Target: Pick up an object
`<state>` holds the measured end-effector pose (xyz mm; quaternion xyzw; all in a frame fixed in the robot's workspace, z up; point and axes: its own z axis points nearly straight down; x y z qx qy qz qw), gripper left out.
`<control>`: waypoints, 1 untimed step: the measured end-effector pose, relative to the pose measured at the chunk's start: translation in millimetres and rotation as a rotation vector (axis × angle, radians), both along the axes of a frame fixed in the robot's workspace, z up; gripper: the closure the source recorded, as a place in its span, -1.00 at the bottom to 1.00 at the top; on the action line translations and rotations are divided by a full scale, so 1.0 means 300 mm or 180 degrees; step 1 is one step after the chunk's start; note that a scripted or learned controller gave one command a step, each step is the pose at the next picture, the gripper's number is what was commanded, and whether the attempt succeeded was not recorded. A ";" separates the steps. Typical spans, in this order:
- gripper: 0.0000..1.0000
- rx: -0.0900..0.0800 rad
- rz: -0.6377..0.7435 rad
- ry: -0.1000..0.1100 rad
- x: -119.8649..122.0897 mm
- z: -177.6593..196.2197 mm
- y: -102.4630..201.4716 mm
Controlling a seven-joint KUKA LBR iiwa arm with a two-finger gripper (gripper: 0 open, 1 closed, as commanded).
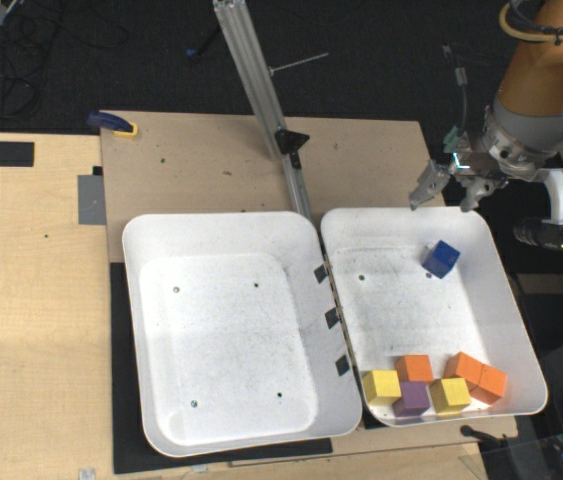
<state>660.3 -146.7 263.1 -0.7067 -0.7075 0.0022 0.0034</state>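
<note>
The blue cube (441,258) is taken as the likeliest target: it lies alone on the floor of the right bin (506,268), just below and slightly inward of the gripper (448,192), with bare white floor on all its sides. The gripper hangs over the bin's far rim with its two fingers spread apart and nothing between them.

For a good grasp, the fingers would best be lowered straight down so that the cube's opposite flat faces are straddled, and the wrist turned to match the cube, which sits a little askew to the bin walls. The closing should be made only once the fingertips are beside the cube's sides, not on its top.

Plenty of room is offered around the cube, so a short descent could be made without the walls being met. The far rim, directly under the gripper, is the nearest edge to be cleared. Well away from the tool, at the bin's near edge, a crowded cluster of orange blocks (479,376), yellow blocks (382,384) and a purple block (414,398) is packed together, where finger room would be scant. The left bin (161,238) lies beyond the divider.
</note>
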 end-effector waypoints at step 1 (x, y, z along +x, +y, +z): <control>-1.00 -0.0006 0.0012 -0.0014 0.003 0.010 0.002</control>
